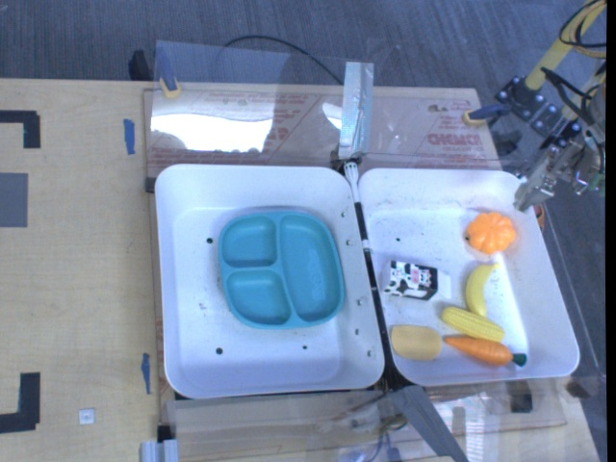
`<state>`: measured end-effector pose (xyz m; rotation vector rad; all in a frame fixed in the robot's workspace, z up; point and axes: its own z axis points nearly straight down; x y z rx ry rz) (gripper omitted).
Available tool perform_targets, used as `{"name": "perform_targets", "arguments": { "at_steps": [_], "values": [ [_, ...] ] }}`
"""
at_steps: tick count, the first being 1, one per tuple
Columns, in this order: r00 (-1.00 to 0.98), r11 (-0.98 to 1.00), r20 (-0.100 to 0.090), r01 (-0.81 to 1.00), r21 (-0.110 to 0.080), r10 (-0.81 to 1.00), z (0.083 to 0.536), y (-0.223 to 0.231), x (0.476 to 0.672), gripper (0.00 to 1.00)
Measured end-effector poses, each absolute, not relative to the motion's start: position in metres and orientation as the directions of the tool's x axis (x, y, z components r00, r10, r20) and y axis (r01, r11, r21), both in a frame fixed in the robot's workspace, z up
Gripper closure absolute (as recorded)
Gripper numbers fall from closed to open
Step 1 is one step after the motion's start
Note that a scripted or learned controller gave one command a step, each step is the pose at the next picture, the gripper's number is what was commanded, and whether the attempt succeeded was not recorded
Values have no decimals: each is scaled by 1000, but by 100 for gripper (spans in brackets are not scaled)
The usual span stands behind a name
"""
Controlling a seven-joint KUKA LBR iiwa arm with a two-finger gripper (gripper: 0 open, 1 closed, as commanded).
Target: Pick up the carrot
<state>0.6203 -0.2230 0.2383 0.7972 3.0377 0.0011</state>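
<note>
**Carrot in the near right corner, arm off at the far edge**

From my seat I see the wooden surface (77,258) carrying two white bins side by side. The left bin (183,335) holds a blue divided plate (282,268), three compartments, lying flat near the middle. The right bin (423,200) holds all the small items.

The arm (558,133) sits at the upper right, past the right bin's far right corner, with yellow cables (577,27) above it. Its jaws (531,192) hang over the bin's rim, well apart from everything inside; I cannot tell whether they are wide or narrow, the end is too small and cluttered.

In the right bin, a banana (478,289) lies along the right wall, upright in the frame. Below it a corn cob (472,322) lies at a slant, touching the banana's lower end. The carrot (481,350) lies just beneath the corn, against it, its green tip pointing to the near right corner. A pale yellow rounded piece (416,342) sits left of the carrot, just beside its blunt end. An orange pumpkin (490,232) sits above the banana, nearest the jaws. A small black and white pack (412,279) lies near the bin's middle.
</note>
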Motion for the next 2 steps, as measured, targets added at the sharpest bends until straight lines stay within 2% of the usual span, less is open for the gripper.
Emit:
{"name": "perform_targets", "arguments": {
  "at_steps": [1, 2],
  "values": [
    [-977, 977, 2, 213, 2, 213, 129, -221, 648, 0],
    [-960, 960, -22, 280, 5, 280, 113, -219, 622, 0]
  ]
}}
